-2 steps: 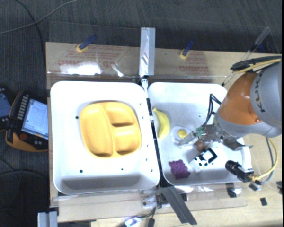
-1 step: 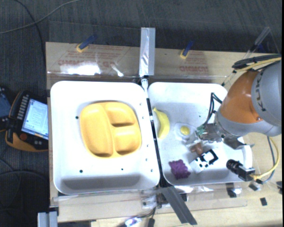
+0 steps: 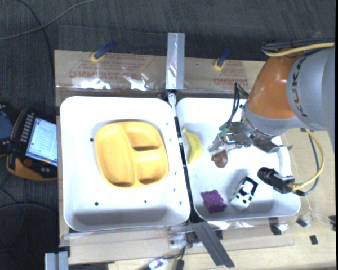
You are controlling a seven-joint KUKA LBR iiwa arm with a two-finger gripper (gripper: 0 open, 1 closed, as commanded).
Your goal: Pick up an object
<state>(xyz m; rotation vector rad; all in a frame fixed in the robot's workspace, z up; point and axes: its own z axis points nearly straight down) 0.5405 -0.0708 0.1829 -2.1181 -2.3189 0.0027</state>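
The gripper (image 3: pixel 221 146) hangs low over the middle of the right bin (image 3: pixel 281 210), under the grey and orange arm. A small brown rounded object (image 3: pixel 219 160) lies right below its fingertips, touching or nearly touching them; whether it sits between the fingers is unclear. A yellow banana-like piece (image 3: pixel 192 144) lies at the bin's left wall. A purple block (image 3: pixel 213 200) and a white and black object (image 3: pixel 244 192) rest near the front of the same bin.
The left bin (image 3: pixel 79 207) holds a yellow divided tray (image 3: pixel 132 153). A black cable connector (image 3: pixel 273 179) with a yellow cable hangs off the arm over the right bin's right side. A tablet and handset (image 3: pixel 31 145) lie left of the bench.
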